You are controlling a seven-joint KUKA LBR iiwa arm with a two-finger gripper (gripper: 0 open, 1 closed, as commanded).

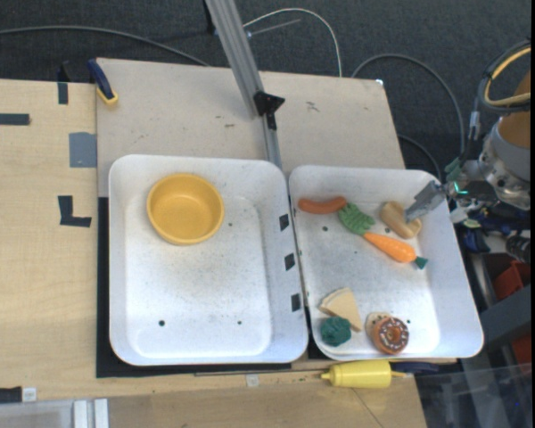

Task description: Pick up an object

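Over the right bin's (446,266) far right corner, my arm comes in low from the right, pincer (422,205) angled down-left at the tan roll (398,218). Can't tell how wide it's open. Carrot (390,247) sits just beside the roll.

Cut off by the right edge: most of the arm (510,154). Too blurred to read: the claw (425,200), its tip overlapping the tan piece (399,218). Partly hidden under the right bin (455,328) rim: the yellow bottle (361,374).
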